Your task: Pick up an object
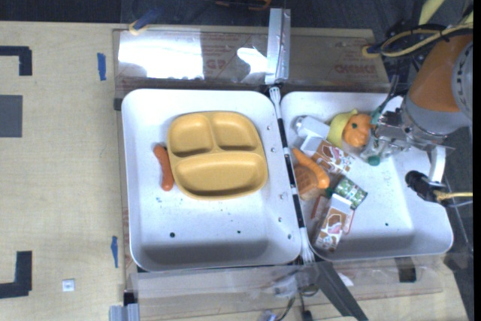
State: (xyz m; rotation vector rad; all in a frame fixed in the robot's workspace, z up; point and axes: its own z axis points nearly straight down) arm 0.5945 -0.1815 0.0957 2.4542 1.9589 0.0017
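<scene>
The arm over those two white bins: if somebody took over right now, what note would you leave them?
Gripper: over the right bin, beside the yellow-and-orange toy; I cannot tell whether it grips anything.
Right bin: the toy, an orange carrot-like piece, small printed cartons.
Left bin: a yellow divided plate with an orange sausage-like piece beside it.
Done: nothing visibly lifted.
Left: pick up one object.

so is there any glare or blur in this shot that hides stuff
In the camera view, strong glare whitens the clear panel behind the left bin, hiding its surface; the claw over the right bin is soft and small, so its fingers are unclear; the yellow divided plate reads cleanly.
</scene>
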